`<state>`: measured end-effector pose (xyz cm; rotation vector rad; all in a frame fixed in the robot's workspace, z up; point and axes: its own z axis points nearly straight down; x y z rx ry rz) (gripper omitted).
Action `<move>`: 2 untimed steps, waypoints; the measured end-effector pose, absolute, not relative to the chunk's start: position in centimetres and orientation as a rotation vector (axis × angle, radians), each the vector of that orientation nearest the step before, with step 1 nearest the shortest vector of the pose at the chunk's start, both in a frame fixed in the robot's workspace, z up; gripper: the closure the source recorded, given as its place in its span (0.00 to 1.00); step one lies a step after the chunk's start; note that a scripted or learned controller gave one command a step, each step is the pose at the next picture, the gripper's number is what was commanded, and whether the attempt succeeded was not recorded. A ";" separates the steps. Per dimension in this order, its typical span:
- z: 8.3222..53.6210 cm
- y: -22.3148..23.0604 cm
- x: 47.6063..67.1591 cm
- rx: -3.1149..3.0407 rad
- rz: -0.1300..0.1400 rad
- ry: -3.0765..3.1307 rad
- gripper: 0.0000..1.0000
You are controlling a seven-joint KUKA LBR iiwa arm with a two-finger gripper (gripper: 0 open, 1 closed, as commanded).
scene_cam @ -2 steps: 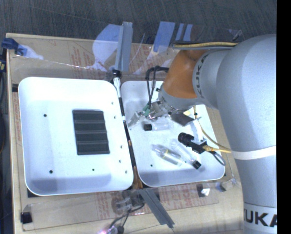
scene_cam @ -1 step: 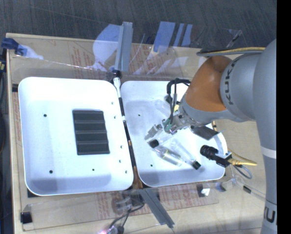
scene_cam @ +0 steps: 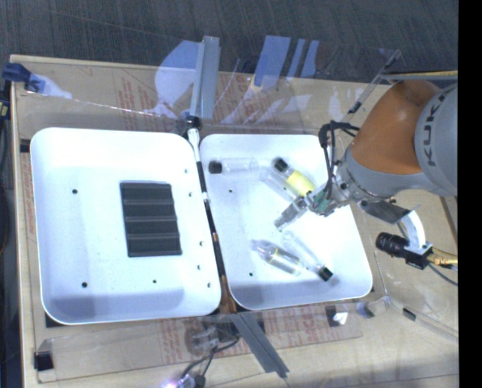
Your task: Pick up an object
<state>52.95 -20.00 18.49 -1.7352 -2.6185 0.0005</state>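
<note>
The right bin (scene_cam: 350,273) holds several clear tube-like objects. One clear tube with a black cap (scene_cam: 234,166) lies near the bin's back left. A tube with a yellow section (scene_cam: 294,181) lies slanted at the back middle. A third clear tube with a black end (scene_cam: 293,259) lies toward the front. My gripper (scene_cam: 289,216) reaches in from the right and hangs low over the bin's middle, just in front of the yellow tube and behind the front tube. Nothing shows held in it.
In the left bin (scene_cam: 55,281), a black ribbed block (scene_cam: 150,218) lies flat at the middle. The arm's grey and orange wrist (scene_cam: 395,148) covers the right bin's right rim. Clear plastic sheets (scene_cam: 281,63) stand behind the bins.
</note>
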 end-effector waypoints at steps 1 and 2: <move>9.1 -17.4 50.3 -1.653 0.001 -2.666 0.00; 9.2 -12.5 52.5 -1.612 0.010 -2.702 0.00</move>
